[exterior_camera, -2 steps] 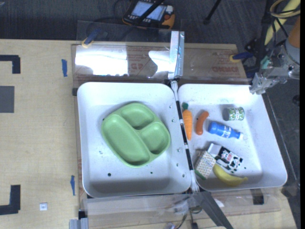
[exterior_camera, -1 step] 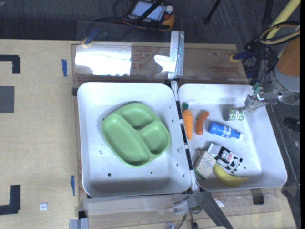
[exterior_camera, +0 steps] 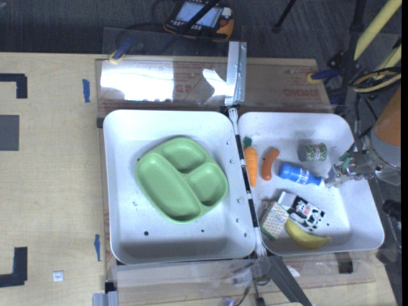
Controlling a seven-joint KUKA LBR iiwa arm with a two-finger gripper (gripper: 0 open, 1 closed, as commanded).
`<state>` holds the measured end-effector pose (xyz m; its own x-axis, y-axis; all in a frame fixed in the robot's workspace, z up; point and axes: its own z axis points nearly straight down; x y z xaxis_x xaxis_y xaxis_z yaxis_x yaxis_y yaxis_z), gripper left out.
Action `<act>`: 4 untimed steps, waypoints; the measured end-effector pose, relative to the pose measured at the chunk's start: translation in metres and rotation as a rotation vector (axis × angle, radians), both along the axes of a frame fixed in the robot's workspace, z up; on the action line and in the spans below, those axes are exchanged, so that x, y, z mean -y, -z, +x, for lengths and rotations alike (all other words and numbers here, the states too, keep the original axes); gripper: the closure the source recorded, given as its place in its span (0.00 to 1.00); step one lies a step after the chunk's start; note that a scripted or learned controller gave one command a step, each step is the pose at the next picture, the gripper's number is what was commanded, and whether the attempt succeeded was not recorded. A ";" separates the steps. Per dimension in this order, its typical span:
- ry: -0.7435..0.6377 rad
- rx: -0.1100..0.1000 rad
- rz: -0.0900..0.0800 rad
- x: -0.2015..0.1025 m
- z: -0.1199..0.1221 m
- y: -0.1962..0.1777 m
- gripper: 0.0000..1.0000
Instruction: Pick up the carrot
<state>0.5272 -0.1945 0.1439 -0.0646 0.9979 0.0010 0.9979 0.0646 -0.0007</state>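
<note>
Now: carrot (exterior_camera: 251,164) beside sausage (exterior_camera: 270,162) | bottle (exterior_camera: 299,174) between | hand (exterior_camera: 341,171) grip unclear

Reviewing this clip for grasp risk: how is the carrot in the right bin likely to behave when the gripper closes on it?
The carrot looks like a smooth, tapered toy, so probably stiff and light. Its rounded sides may slip or roll if pinched off-centre. It lies against the bin wall, beside an orange-red piece, leaving little finger room. The gripper sits across the bin.
</note>
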 end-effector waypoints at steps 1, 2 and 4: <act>0.013 0.007 -0.001 -0.057 0.033 0.056 1.00; 0.115 0.002 -0.002 -0.078 0.059 -0.012 1.00; 0.092 0.004 -0.003 -0.179 0.140 -0.105 1.00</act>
<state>0.6672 -0.0159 0.2488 0.0272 0.9996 -0.0016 0.9996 -0.0271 0.0033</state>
